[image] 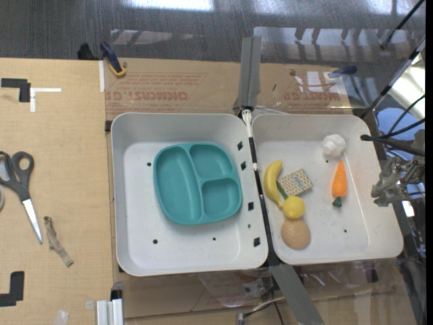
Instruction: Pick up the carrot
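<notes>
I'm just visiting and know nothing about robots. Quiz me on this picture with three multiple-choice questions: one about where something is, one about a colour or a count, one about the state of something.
1. Where does the carrot lie?
A. in the right bin
B. on the teal plate
C. beside the scissors

2. How many compartments has the teal plate?
A. two
B. three
C. five

3. How does the carrot stand with the gripper?
A. clamped between its fingers
B. lying free on the bin floor, apart from it
C. lifted above the bin

Answers: 1 A, it rests in the right bin below a white object. 2 B, ridges split the plate in three. 3 B, the gripper sits at the bin's right rim, with bare floor between.
</notes>
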Motion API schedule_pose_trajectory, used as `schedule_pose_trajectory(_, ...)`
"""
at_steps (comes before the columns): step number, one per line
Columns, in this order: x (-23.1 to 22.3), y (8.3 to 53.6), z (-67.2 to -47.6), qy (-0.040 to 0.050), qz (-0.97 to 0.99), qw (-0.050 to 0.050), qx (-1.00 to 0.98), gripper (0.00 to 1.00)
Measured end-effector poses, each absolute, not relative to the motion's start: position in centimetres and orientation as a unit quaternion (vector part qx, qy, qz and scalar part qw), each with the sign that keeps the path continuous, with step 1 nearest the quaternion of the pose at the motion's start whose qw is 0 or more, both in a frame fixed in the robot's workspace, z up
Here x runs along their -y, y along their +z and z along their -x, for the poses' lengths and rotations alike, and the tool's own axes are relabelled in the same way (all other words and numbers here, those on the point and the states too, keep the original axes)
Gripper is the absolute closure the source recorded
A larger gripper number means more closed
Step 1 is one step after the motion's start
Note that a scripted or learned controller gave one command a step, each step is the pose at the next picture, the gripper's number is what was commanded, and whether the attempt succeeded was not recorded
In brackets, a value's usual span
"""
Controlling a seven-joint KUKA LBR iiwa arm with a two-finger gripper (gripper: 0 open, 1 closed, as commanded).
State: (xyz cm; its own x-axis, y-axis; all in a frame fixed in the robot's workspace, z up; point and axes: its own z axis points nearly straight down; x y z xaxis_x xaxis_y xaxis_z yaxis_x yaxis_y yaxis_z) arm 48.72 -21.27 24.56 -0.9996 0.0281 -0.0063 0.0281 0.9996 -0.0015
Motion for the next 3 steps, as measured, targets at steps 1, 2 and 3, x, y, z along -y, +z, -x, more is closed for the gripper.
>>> schedule_pose_trajectory(1,21.3,25.5,-48.9,-0.0010,-0.015,0.006,-1.000,1.00)
schedule_pose_trajectory(2,19.5,9.8,-48.0,0.0003,-0.020,0.001,-1.000,1.00)
schedule_pose_trajectory(3,19.6,9.9,-48.0,0.0003,-0.020,0.001,-1.000,0.00)
